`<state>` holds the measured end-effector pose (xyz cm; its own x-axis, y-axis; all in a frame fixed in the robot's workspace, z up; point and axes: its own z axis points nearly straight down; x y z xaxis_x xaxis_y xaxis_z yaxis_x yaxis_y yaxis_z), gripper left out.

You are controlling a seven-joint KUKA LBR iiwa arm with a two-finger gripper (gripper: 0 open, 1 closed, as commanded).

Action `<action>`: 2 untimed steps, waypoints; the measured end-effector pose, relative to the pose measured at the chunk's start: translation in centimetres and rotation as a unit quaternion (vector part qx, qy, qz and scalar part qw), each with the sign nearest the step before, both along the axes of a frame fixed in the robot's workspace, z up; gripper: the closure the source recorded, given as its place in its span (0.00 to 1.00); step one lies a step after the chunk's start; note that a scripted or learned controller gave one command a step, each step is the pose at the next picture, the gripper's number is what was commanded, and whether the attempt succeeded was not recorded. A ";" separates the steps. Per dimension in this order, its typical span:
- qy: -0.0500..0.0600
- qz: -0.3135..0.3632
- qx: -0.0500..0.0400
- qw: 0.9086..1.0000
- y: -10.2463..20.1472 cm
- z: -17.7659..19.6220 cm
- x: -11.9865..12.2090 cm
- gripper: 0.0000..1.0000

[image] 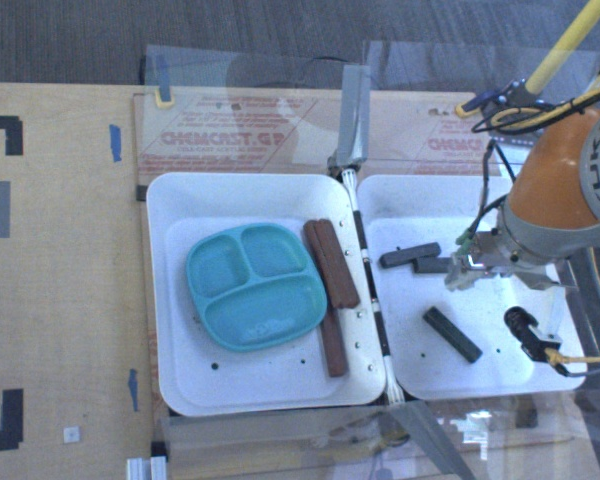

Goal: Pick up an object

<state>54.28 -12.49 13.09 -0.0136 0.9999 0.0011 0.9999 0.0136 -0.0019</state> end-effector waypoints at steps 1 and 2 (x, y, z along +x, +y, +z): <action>0.000 0.052 0.000 0.999 -1.4 0.1 -3.6 0.00; 0.000 0.125 0.000 0.992 -1.9 -1.2 -6.4 0.00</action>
